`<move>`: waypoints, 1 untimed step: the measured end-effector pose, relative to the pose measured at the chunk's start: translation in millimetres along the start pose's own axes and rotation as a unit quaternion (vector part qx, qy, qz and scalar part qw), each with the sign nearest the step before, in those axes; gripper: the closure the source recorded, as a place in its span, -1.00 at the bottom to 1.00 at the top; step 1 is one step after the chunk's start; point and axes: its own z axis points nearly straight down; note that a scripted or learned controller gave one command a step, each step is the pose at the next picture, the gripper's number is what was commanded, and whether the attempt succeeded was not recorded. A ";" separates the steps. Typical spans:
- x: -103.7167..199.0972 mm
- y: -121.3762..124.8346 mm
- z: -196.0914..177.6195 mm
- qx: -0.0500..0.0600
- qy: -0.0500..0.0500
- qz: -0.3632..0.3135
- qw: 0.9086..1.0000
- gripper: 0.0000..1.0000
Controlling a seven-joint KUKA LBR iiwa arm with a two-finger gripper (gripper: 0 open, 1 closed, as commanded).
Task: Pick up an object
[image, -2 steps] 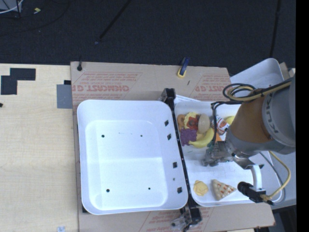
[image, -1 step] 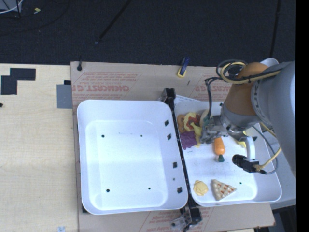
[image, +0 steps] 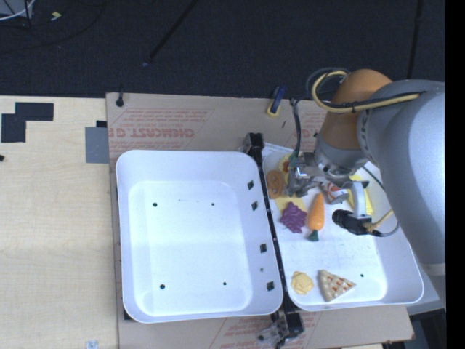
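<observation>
Go straight down on the carrot [image: 316, 211] beside the grapes [image: 293, 217]; I cannot tell how your jaws stand.

The desk [image: 51, 217] has a pale wood top. Black patches [image: 25, 118] mark it at ten o'clock, with a grey square [image: 95, 145] just beside them. A brown cardboard sheet [image: 185, 126] printed with red lettering lies on the desk under two white bins. The left bin [image: 138, 238] takes the middle of the view; small dark dots mark its floor. The right bin [image: 370, 278] touches it along one side, toward four o'clock. A blue and yellow clip [image: 275, 101] sits on the cardboard's far edge at one o'clock. Dark cloth [image: 218, 35] with loose cables [image: 22, 6] fills the twelve o'clock band.
</observation>
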 end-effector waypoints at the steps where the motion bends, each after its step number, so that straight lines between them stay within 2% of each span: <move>1: -9.6 -2.4 11.6 0.003 0.000 0.002 1.000 1.00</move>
